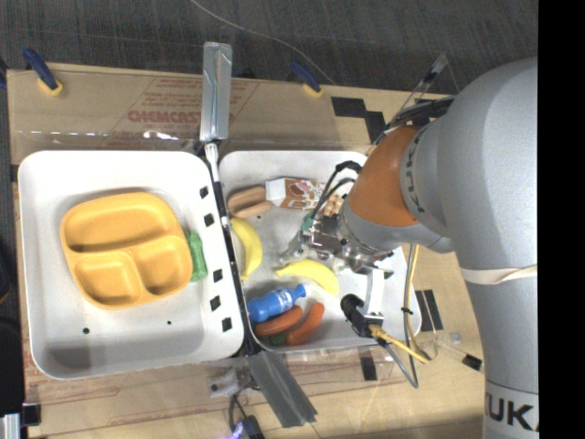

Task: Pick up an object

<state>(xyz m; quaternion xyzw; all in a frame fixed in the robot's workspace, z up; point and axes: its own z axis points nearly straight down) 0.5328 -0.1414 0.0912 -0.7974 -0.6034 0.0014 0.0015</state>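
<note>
I see, far left of the jaws, a yellow tray [121,246] in the left bin [46,337], a green item [196,256] touching its right edge. A divider [222,245] separates that bin from the right bin [274,165]. Just left of the jaws lie a yellow fruit [247,245] and, above it, a sausage [249,201] beside a packet [294,191]. The gripper [315,238] hangs over the right bin; I cannot tell how far the jaws are open, nor whether they grip anything. The banana [311,273] lies just below the jaws, long axis near horizontal, ends curving down. Below it: a blue bottle [274,303], neck pointing right, and a red sausage [300,325].
</note>
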